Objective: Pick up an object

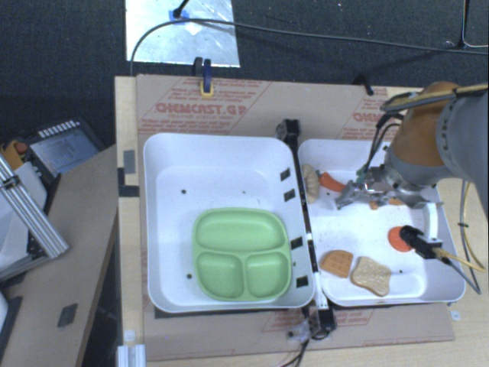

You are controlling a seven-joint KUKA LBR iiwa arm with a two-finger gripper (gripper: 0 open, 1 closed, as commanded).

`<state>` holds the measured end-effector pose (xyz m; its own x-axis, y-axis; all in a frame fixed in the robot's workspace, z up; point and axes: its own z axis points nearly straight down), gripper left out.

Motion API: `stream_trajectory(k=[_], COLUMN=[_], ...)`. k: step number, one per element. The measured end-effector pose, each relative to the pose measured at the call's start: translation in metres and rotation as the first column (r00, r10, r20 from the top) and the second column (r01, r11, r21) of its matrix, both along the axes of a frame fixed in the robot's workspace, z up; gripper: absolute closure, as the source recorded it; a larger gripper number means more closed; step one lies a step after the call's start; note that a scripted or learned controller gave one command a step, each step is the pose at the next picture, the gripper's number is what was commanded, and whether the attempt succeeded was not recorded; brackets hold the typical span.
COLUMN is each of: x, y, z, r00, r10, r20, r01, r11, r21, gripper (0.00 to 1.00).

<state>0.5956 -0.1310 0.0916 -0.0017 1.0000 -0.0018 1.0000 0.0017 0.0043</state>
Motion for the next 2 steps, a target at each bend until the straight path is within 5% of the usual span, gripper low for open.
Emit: stream_trajectory(k=[1,2], x=[0.001,0.005], y=[0.0,-0.007], z=[0.012,0.075], r00=[1.0,1.0], r10=[0.001,0.001], r20=[0.004,0.004], r01=[-0.001,-0.001], r11=[1.0,1.0], r21=[0.0,0.0], gripper=[1.0,1.0])
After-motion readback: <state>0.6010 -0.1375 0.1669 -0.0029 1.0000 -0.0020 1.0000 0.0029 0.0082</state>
